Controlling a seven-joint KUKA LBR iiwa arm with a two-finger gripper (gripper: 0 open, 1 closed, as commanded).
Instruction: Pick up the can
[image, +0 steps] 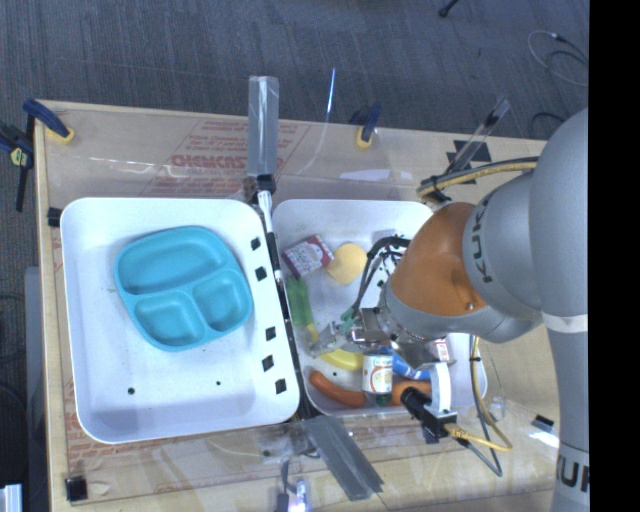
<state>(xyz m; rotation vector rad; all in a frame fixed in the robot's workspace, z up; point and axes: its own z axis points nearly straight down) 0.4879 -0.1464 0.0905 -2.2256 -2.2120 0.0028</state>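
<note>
The can (378, 375) is small, with a white and red label, and stands near the front edge of the right bin (330, 215). Around it lie a yellow banana (340, 358), a reddish sausage (335, 391) and an orange piece (415, 392). My gripper (365, 333) hangs low in the right bin under the arm's orange band (435, 275), just behind and slightly left of the can. The wrist hides most of it. Nothing is visibly held.
A maroon packet (307, 255), a yellow ball (348, 262) and a green stick-like item (298, 305) lie in the right bin's back and left parts. The left bin (100, 400) holds a blue divided plate (185, 285). The arm covers the right bin's right side.
</note>
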